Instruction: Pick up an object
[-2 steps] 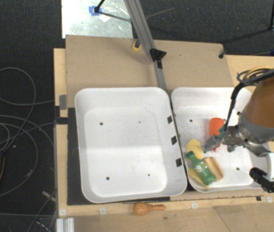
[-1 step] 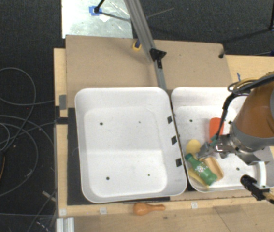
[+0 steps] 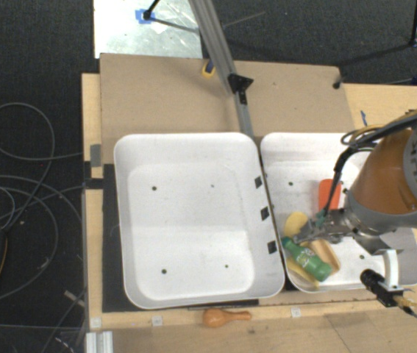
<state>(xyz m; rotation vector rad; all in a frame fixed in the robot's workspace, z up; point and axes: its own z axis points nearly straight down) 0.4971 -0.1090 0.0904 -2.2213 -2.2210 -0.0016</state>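
The right bin (image 3: 296, 160) holds a small pile near its front left corner: a yellow lemon-like piece (image 3: 295, 222), a green bottle (image 3: 307, 259) lying on its side, a tan bun-like piece (image 3: 327, 253) and an orange-red piece (image 3: 329, 191) farther back. My gripper (image 3: 315, 229) reaches in from the right and hangs low right over this pile, just behind the green bottle and beside the yellow piece. The grey wrist and orange band (image 3: 385, 179) cover the right part of the bin.
The left bin (image 3: 131, 197) sits beside the right one, its dividing rims (image 3: 265, 212) touching. An orange wooden piece (image 3: 223, 316) lies on the bench outside, in front of the left bin. A metal pole (image 3: 219, 43) slants across the back.
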